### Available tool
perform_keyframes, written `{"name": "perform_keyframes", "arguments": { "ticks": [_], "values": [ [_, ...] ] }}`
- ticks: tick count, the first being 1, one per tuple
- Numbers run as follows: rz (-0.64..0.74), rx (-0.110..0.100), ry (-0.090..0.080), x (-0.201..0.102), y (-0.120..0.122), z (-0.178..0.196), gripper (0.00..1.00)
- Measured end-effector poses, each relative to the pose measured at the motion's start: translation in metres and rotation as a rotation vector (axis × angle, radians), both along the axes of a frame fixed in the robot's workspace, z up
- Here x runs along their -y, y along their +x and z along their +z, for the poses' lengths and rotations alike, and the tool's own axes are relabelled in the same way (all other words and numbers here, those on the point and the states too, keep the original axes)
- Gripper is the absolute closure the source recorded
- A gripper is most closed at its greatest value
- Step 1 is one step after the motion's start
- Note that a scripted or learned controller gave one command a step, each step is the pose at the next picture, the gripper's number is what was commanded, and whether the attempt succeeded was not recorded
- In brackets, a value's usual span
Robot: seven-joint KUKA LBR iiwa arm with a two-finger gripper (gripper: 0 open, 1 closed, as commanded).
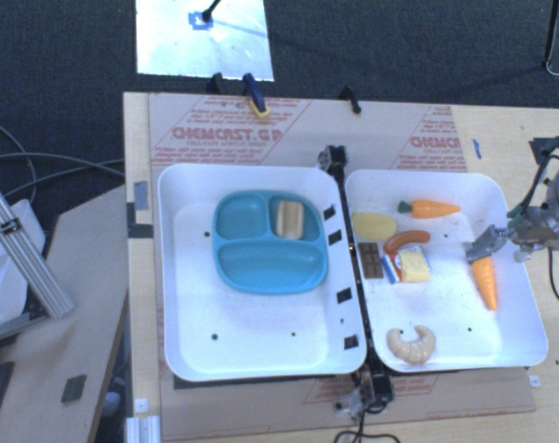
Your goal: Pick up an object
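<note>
The right bin [515,340] holds several toy foods: a carrot [430,209] at the back, a second carrot [485,282] near the right wall, a yellow oval piece [374,226], a red sausage [407,240], a brown chocolate bar [372,260], a yellow block [413,266] and a croissant [412,342] at the front. My gripper [504,247] hangs over the bin's right side, just above the thick end of the second carrot. It looks open, with nothing between its fingers.
The left bin [192,340] holds a teal divided plate [261,266] with a slice of bread [290,219] in its back right section. A black divider [349,266] runs between the bins. Cables and a metal frame [21,257] lie off the bench at the left.
</note>
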State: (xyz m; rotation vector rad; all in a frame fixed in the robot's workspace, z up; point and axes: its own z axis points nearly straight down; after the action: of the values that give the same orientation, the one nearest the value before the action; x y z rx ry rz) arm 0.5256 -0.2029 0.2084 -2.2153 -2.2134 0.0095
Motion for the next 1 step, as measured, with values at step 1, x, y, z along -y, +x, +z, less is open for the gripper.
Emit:
{"name": "perform_keyframes", "arguments": {
  "ticks": [1],
  "values": [
    [0.004,0.012,-0.003,-0.0007,0.0030,0.0071,0.00]
  ]
}}
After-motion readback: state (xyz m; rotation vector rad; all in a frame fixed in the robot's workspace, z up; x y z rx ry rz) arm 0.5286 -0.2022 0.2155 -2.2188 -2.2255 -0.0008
